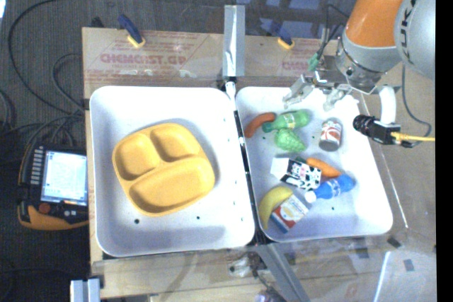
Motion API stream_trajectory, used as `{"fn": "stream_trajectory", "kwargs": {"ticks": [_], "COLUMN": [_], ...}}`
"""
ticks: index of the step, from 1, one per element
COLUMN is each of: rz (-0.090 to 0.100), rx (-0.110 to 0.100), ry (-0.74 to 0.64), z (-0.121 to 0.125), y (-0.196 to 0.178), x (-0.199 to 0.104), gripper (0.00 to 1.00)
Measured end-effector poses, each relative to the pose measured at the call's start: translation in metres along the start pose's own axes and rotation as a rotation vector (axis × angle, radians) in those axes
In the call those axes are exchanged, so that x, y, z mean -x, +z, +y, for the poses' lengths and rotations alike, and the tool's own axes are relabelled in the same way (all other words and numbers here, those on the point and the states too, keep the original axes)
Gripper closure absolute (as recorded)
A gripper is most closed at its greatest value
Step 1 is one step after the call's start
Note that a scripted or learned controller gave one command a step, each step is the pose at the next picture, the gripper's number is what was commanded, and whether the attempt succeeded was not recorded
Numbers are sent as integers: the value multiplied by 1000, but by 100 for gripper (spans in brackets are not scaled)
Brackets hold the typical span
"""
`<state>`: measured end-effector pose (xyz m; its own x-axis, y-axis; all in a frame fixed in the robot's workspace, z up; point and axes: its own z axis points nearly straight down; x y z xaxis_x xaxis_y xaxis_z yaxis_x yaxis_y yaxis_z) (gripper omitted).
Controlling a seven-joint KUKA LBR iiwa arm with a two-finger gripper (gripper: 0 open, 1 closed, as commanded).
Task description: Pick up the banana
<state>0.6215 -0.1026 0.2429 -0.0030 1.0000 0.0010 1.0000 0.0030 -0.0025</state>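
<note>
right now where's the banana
The banana lies in the right bin, near its front-left corner, touching the small carton on its right.

Even bright overhead light, soft shadows, slightly grainy, mild blur

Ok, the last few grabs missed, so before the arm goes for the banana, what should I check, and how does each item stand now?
1. Banana in view in the right bin, near its front left corner: ok.
2. Banana free of clutter: not ok; a small carton lies against it.
3. Claw above the banana: not ok; it hangs over the bin's back edge, near the green bottle.
4. Claw carrying nothing: ok.
5. Claw fingers spread: ok.
6. Yellow tray out of the way in the left bin: ok.
</note>
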Motion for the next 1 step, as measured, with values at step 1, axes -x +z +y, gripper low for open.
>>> {"fn": "stream_trajectory", "kwargs": {"ticks": [1], "rz": [-1], "rx": [1], "ry": [128], "z": [3], "y": [149], "x": [-2], "gripper": [0]}}
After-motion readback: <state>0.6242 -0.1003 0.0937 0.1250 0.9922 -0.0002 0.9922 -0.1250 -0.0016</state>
